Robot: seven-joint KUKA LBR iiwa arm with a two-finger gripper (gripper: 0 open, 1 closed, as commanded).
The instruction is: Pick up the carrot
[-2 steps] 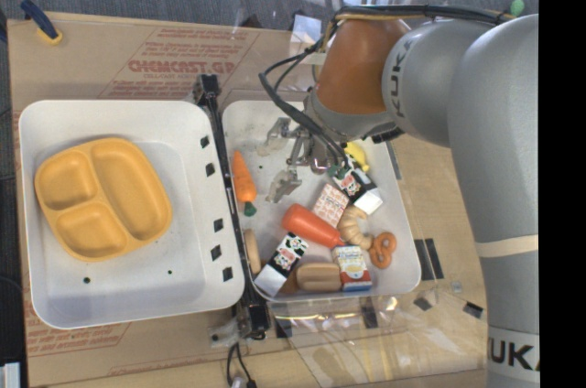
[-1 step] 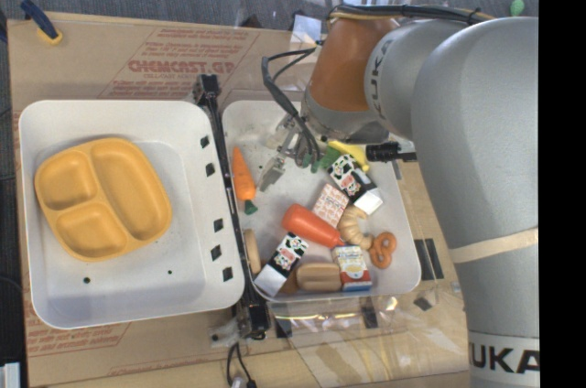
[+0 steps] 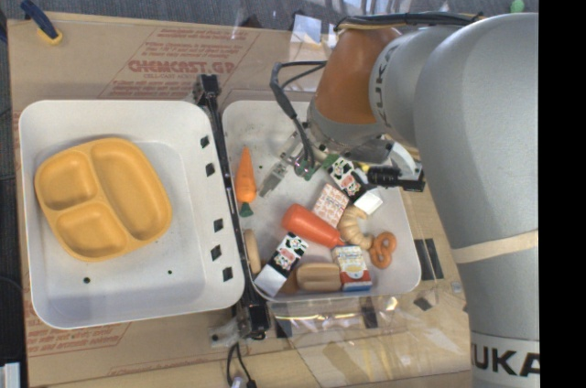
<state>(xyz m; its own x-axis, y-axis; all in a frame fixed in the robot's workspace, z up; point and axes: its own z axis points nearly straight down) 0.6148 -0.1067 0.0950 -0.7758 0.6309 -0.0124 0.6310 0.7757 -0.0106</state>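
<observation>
Standing at the bench and reading from the left, the left white bin [image 3: 55, 285] holds a yellow three-compartment tray [image 3: 103, 197], flat and well apart from the work. A black clip strip [image 3: 218, 185] runs along the join between this bin and the right white bin [image 3: 247, 125].

Taking the right bin's left wall as landmark: the carrot [image 3: 245, 177] lies just beside that wall, about midway along it, long axis running with the wall and green end toward the near side. It rests loose on the bin floor, touching nothing else visible.

Right of the carrot, the gripper [image 3: 276, 176] hangs low over the bin floor, near the carrot but apart from it. Its fingers appear spread, with nothing between them; the carrot is not held. In my judgement the gripper is placed for an approach, and must shift toward the wall to straddle the carrot.

Farther from the wall sits a heap of toy groceries: an orange cylinder [image 3: 311, 226], a milk carton [image 3: 286, 256], a croissant [image 3: 355, 226] and a pretzel [image 3: 383, 249].

Bins rest on printed cardboard [image 3: 165, 57]; ribbed grey flooring lies beyond.
</observation>
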